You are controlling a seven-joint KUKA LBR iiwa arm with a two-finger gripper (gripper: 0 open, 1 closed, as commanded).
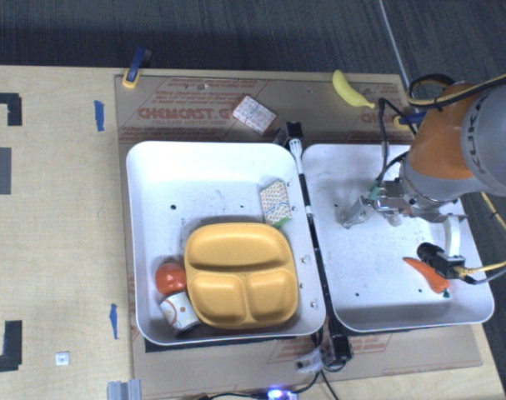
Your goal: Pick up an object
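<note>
A grey robot arm's gripper [365,209] hovers low in the right bin [378,307]; whether its fingers are apart, I cannot tell. Nothing looks lifted yet. An orange carrot [428,273] lies nearby, just right.

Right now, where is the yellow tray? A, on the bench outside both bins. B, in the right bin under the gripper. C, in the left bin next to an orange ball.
C: the yellow tray lies in the left bin, with the orange ball at its left edge.
</note>
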